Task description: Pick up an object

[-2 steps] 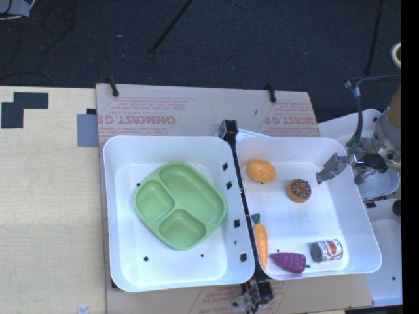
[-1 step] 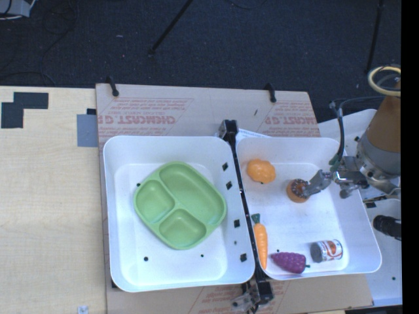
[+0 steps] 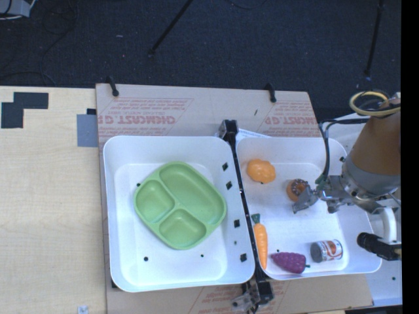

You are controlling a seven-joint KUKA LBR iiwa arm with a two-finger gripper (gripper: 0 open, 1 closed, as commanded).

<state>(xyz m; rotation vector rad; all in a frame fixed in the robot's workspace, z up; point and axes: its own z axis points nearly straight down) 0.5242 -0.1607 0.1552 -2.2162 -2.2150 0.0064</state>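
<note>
From the camera view above the bench, the gripper (image 3: 308,200) sits low in the right bin (image 3: 288,156), its grey metal tip just beside — perhaps touching — a small round orange-brown object (image 3: 296,188); I cannot tell whether it is grasped. The step looks like the reach-and-close stage; next calls for a firm clamp, then a straight lift. Elsewhere in that bin: a smooth orange fruit (image 3: 261,171) farther left, a tapered carrot (image 3: 260,241), a knobbly purple piece (image 3: 289,261) and a small can (image 3: 327,250) nearer. The left bin (image 3: 124,241) holds a glossy green divided plate (image 3: 179,205).
</note>
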